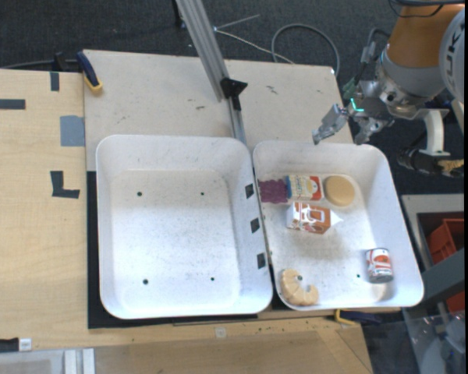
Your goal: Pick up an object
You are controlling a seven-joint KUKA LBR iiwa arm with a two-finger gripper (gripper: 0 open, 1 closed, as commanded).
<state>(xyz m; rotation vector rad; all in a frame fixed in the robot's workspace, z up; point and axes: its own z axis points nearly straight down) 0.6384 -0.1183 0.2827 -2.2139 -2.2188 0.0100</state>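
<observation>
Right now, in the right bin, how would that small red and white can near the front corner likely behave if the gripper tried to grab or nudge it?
The can looks rigid, so it probably won't deform. Its rounded body may slip between two fingers, or roll if knocked over. It sits near the right bin's wall, which could crowd the gripper, now above the bin's far rim.

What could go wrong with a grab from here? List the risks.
1. The purple item, orange-and-white packet, tan round piece and carton crowd together, so the gripper may snag a neighbour or miss.
2. The croissant lies against the right bin wall, leaving little finger room.
3. The small can could roll or tip if nudged.
</observation>
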